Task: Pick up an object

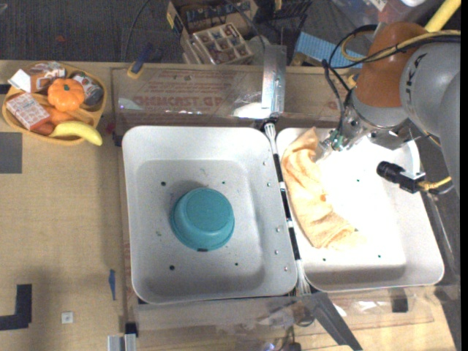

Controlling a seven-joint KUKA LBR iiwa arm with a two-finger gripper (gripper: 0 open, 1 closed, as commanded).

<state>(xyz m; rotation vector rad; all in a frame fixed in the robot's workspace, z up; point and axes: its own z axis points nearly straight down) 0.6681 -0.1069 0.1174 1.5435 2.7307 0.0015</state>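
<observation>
A pale orange cloth (316, 196) lies crumpled along the left side of the right bin (387, 262). Its upper corner rises toward the far edge of that bin. My gripper (334, 142) is low at the far end of the right bin, right against that raised corner of the cloth. The grey arm with its orange band (387, 57) reaches in from the upper right. A teal bowl (203, 218) sits upside down in the middle of the left bin (146, 167), far from the gripper.
A black cable plug (398, 175) hangs over the right bin beside the arm. A plate of toy fruit (55, 104) sits on the bench at the far left. Boxes and clutter stand behind the bins.
</observation>
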